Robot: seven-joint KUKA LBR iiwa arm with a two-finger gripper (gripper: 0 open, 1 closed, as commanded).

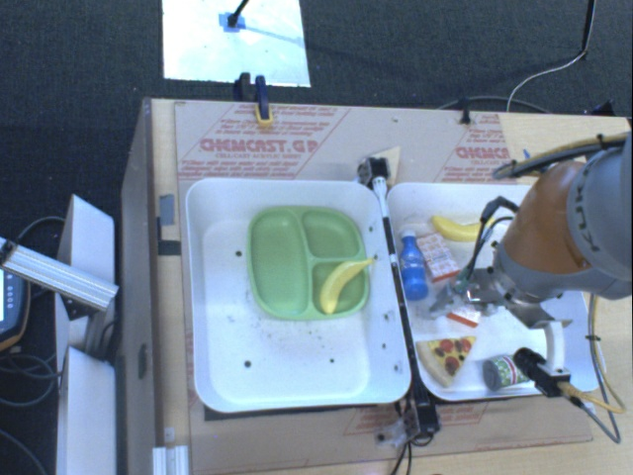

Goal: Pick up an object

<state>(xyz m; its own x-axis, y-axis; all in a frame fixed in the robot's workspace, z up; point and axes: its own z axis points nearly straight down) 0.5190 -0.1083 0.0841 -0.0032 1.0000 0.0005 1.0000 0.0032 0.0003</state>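
- Red packet (pixel 462 317) lies in the right bin (pixel 579 310), just under the gripper (pixel 457 295), left of the wrist.
- Whether it is gripped, or the gripper's state, I cannot tell.
- Pizza slice (pixel 447 353) lies nearby, below.

Around the green plate (pixel 297 262) the left bin (pixel 223 364) has bare floor left and in front, while right of it, past the rim, bottle (pixel 411 268), carton (pixel 436 256), banana (pixel 454 229), pizza slice (pixel 446 353) and can (pixel 503 371) crowd the right bin (pixel 584 315).
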